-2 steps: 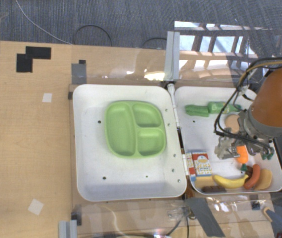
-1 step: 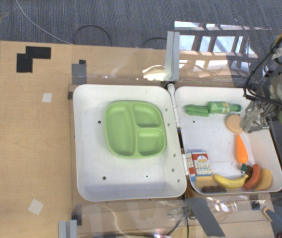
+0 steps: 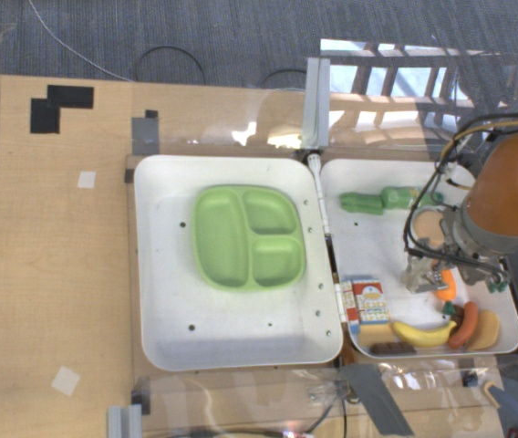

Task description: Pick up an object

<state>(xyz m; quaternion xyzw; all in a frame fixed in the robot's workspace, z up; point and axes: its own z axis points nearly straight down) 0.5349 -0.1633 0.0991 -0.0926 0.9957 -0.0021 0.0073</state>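
Observation:
My gripper (image 3: 429, 279) hangs low over the right bin (image 3: 368, 245), under the arm's orange band (image 3: 510, 190). A small orange object (image 3: 446, 289) lies right beside it, partly hidden by the gripper. In front of it lie a yellow banana (image 3: 421, 334), a red sausage (image 3: 464, 324) and a tan bun-like piece (image 3: 487, 328). A small printed box (image 3: 367, 301) lies at the bin's front left, with a dark brown piece (image 3: 388, 347) near it. A long green toy vegetable (image 3: 378, 201) rests at the back of the bin.
The left bin (image 3: 163, 318) holds a green divided plate (image 3: 248, 237). A ridge (image 3: 325, 235) separates the two bins. Black cables (image 3: 428, 199) loop off the arm above the right bin. Bare wooden bench (image 3: 49, 272) lies to the left.

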